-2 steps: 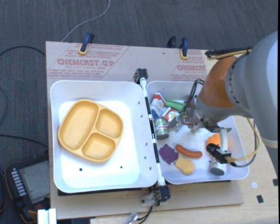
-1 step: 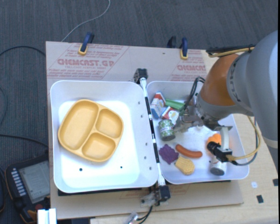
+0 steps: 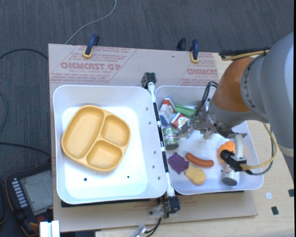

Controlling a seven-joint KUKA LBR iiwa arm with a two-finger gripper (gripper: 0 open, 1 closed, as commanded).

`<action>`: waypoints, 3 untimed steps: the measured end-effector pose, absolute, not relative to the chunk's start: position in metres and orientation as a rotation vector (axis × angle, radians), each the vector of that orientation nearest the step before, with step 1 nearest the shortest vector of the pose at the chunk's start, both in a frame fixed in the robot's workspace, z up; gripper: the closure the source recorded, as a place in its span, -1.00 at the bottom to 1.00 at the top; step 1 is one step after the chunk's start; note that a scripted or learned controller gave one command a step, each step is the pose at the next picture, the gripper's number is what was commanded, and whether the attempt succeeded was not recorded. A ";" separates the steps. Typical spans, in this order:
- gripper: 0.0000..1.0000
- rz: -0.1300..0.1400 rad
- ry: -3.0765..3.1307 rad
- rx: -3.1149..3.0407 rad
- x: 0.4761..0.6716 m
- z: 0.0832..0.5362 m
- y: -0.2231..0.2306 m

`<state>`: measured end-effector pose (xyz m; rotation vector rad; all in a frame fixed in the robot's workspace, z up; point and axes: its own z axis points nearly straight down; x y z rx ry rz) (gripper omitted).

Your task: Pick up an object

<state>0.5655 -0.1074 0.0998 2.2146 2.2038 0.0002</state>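
The right bin (image 3: 254, 179) holds several toy food items: a small can (image 3: 171, 138), a red and white carton (image 3: 164, 113), a green piece (image 3: 186, 110), purple grapes (image 3: 177, 163), a red sausage (image 3: 200, 159), a yellow biscuit (image 3: 195, 176) and an orange piece (image 3: 227, 147). My gripper (image 3: 186, 126) hangs low over the left part of this bin, right beside the can and the cartons. The wrist hides what lies directly beneath it.
A yellow three-compartment plate (image 3: 95, 137) lies in the left bin (image 3: 74, 189). A metal divider rail (image 3: 159, 132) runs between the bins. A white and grey object (image 3: 232, 174) stands at the right bin's front right corner.
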 end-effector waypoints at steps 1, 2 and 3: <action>-1.00 0.011 2.182 2.208 0.548 0.093 -0.104; 1.00 0.009 2.201 2.213 0.547 0.100 -0.099; -1.00 0.002 2.191 2.213 0.546 0.101 -0.104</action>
